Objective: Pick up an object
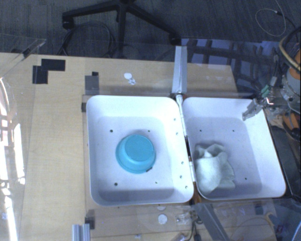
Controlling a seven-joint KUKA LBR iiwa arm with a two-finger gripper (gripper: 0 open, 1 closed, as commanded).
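Observation:
A blue bowl lies upside down in the middle of the left bin. A crumpled white cloth rests in the front left part of the right bin, close to the wall between the bins. My gripper hovers over the back right corner of the right bin, well away from the cloth and far from the bowl. It carries nothing that I can see.
The two bins stand side by side on a wooden bench, with a metal rail behind their shared wall. Cables and the arm's body crowd the right edge. An office chair base stands on the floor beyond the bench.

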